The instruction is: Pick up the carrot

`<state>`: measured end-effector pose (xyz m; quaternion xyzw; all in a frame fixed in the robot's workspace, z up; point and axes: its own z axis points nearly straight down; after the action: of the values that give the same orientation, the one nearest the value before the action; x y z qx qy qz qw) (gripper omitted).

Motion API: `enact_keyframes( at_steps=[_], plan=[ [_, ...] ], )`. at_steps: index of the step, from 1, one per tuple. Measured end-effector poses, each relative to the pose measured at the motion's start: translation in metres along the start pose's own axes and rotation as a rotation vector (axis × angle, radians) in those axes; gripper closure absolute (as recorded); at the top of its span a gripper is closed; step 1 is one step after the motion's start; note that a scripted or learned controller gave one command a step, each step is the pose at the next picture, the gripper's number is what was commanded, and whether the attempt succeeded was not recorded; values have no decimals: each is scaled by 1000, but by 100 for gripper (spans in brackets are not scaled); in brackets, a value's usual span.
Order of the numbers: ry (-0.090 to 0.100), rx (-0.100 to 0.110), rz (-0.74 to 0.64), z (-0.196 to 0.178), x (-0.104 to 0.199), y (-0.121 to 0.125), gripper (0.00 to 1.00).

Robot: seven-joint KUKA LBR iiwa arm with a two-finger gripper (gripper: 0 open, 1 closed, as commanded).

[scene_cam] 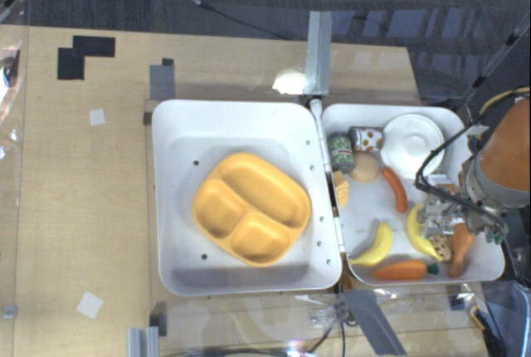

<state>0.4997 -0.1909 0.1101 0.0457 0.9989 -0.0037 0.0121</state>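
Note:
The carrot (400, 270), orange with a green stub at its right end, lies flat near the front wall of the right bin (365, 210). My gripper (440, 224) hangs over the right side of that bin, above a yellow banana (417, 232) and a short orange piece (461, 251). It is up and to the right of the carrot and apart from it. Nothing is visibly held.
The right bin also holds a second banana (375, 246), a red sausage (396, 188), a bread roll (365, 169), two cans (341, 151), a cracker (339, 190) and a white plate (412, 141). The left bin (178, 181) holds a yellow divided tray (251, 207).

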Motion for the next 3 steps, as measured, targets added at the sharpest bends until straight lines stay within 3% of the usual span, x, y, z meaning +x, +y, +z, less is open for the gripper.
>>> enact_keyframes(
  at_steps=[1,2,3],
  plan=[
    [5,-8,264,20,-24,76,100],
    [12,-2,398,-57,-84,20,100],
    [20,1,488,-41,6,-16,100]
  ],
)
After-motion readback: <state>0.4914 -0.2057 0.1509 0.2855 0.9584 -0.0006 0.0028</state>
